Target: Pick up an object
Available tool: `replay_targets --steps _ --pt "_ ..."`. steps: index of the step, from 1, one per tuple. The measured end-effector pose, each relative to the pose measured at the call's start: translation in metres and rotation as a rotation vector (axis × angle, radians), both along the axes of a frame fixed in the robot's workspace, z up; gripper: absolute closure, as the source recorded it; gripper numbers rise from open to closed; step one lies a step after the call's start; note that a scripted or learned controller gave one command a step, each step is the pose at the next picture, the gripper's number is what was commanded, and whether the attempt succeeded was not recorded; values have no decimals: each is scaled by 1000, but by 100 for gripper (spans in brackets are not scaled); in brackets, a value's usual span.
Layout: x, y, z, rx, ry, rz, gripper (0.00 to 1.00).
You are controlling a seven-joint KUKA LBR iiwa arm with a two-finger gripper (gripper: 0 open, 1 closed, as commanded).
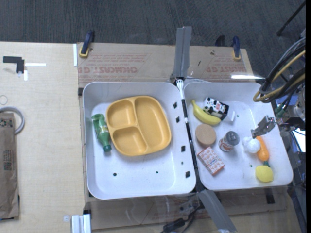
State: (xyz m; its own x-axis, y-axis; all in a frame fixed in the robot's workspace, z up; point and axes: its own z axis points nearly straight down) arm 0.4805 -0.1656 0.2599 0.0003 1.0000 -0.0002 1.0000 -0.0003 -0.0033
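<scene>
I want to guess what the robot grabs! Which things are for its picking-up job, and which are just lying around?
For the job: gripper; banana; lemon; carrot; white ball; can; red box; green bottle; yellow plate.

Just lying about: blue clamps; brown bag.

"CHEMCAST" upside down on cardboard [146, 62]

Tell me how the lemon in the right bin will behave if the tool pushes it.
The lemon looks rounded and smooth, so it would probably roll rather than slide. It sits near the right bin's corner wall, which may stop it quickly.
</scene>
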Motion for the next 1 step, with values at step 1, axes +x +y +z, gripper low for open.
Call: replay_targets --steps 1 --pt "-3 -55 -88 0 -2 141 0"
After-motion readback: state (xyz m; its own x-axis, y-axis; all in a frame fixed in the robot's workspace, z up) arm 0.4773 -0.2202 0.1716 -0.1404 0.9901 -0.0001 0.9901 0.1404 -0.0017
